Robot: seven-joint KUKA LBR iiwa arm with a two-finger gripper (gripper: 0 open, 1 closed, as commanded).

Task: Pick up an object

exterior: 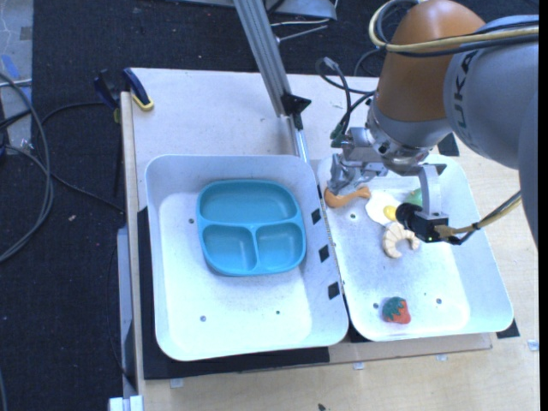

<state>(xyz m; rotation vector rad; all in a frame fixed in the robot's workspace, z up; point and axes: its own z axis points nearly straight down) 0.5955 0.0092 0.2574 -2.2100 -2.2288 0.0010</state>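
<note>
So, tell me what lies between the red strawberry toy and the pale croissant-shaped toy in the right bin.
In the camera view, only bare white bin floor separates the red strawberry toy from the pale croissant-shaped toy.

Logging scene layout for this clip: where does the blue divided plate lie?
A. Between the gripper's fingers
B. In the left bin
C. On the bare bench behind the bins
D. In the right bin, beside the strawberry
B: the blue divided plate lies flat inside the left bin, apart from the gripper, which is over the right bin.

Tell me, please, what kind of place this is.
Probably a robotics lab: a grey KUKA arm reaches over two white bins on a bench, loose cables cross the dark floor, and toy food sits beside a blue divided plate.
</note>
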